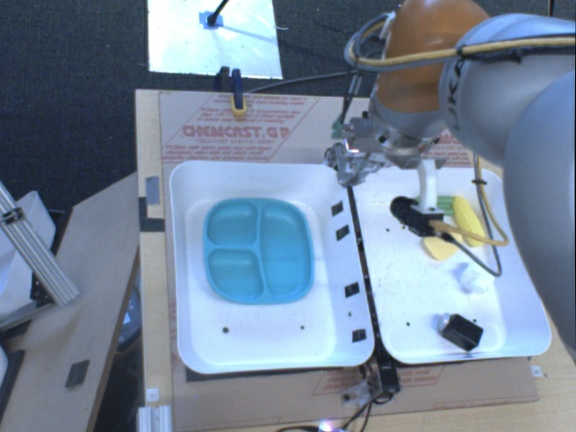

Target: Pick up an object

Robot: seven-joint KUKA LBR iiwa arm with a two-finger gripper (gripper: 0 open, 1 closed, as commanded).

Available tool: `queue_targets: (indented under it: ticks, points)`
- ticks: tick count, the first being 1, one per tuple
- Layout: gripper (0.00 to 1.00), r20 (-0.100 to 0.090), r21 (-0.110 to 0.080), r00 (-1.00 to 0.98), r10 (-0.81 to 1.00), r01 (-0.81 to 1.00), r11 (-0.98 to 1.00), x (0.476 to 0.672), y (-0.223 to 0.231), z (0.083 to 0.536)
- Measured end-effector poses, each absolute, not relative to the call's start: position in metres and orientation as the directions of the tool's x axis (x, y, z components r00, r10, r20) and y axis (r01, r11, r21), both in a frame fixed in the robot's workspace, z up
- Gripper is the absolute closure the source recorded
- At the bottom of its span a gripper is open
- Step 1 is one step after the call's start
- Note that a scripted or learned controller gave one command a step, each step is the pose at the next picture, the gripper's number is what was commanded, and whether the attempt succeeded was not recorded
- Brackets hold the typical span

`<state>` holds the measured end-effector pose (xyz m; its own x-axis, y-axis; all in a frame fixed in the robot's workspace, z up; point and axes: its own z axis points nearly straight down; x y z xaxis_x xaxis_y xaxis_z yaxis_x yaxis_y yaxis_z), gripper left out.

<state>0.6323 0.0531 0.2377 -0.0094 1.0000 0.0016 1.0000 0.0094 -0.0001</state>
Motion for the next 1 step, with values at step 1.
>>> queue_targets:
  ticks: [1]
  points:
    - [1.0,0.002,0.003,-0.01,1.0,1.0,0.01,0.6363,0.1059,0.2421]
